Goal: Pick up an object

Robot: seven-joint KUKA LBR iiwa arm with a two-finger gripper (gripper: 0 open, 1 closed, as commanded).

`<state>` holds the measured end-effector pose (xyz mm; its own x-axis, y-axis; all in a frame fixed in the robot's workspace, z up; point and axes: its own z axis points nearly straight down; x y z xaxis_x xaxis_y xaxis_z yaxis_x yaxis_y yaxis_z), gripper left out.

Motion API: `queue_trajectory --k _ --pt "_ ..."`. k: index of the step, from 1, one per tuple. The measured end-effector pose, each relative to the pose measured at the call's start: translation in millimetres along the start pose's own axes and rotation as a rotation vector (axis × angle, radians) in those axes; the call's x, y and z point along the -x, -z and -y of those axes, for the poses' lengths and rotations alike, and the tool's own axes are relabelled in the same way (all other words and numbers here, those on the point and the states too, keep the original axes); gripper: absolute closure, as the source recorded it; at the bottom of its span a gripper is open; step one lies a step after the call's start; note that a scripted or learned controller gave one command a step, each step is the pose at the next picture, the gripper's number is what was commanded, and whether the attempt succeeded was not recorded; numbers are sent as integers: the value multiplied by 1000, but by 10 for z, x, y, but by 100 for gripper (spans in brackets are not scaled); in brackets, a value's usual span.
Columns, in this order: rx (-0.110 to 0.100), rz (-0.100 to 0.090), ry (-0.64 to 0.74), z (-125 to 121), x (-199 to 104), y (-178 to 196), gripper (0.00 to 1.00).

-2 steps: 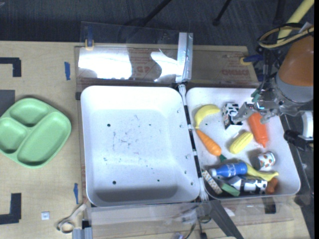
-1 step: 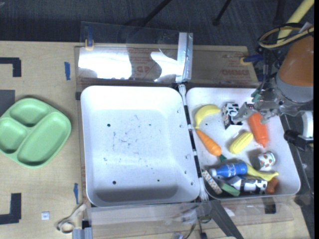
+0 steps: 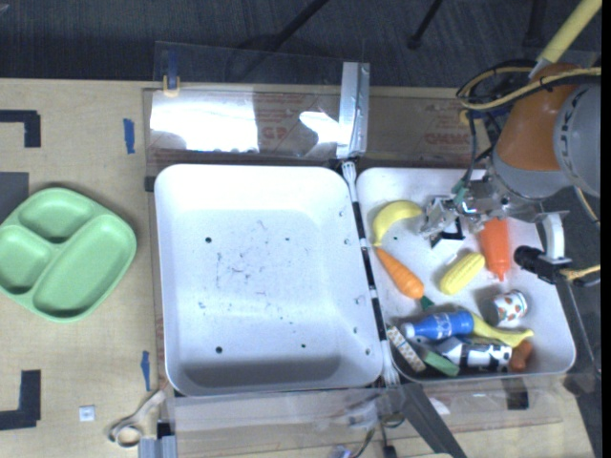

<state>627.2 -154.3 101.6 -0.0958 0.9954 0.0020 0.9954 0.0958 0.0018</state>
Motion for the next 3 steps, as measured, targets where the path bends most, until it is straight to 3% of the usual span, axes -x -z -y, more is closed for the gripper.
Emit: queue_trajectory --k 1,2,3 --pt "4 2 -1 -10 6 105 100" --pt "-1 2 -125 208 -713 826 100" --pt "-4 1 -2 434 -843 825 100"
